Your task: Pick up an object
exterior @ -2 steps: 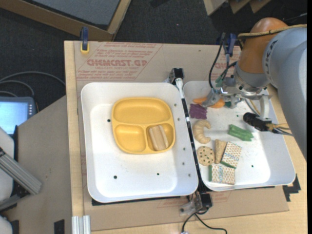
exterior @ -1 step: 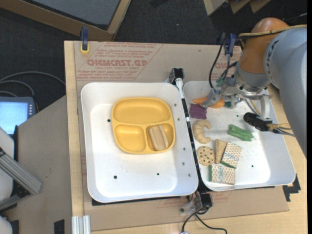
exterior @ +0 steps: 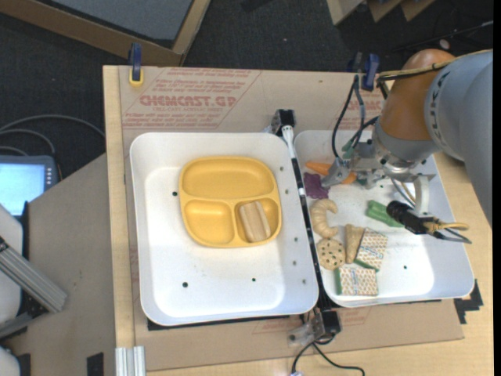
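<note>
My gripper [exterior: 354, 174] hangs low over the back of the right bin [exterior: 446, 284], under the grey wrist with its orange band. Just left of it lie an orange carrot piece [exterior: 318, 167] and a purple item [exterior: 313, 185]. Toward the front of that bin lie a pale croissant [exterior: 322, 218], a round cookie [exterior: 329, 253], a tan wedge [exterior: 354, 243], a patterned packet [exterior: 373, 250] and a green-and-white packet [exterior: 358, 280]. A green item [exterior: 383, 211] lies right of the croissant. I see nothing between the fingers.
The left bin [exterior: 156, 272] holds a yellow divided plate [exterior: 227, 180] with a tan bread-like piece [exterior: 253, 220] in its front right compartment. A black divider rail [exterior: 299, 202] runs between the bins.
</note>
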